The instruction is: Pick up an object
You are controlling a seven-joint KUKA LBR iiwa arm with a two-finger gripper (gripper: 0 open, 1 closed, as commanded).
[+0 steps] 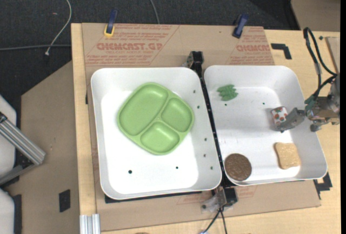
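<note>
The right bin (254, 79) holds several small objects. A green leafy piece (227, 92) lies near its far left side. A small white cube with red marks (279, 114) sits toward the right side. A tan slice of bread (287, 155) lies near the front right, and a brown round patty (238, 166) rests at the front edge. My gripper (298, 119) reaches in low from the right, just to the right of the white cube and close against it. Nothing is visibly held in it.
In the left bin (108, 173) lies a green divided plate (155, 118). Cardboard (135, 44) lines the bench under both bins, with clamps at the far edge. Cables hang by the arm at the right.
</note>
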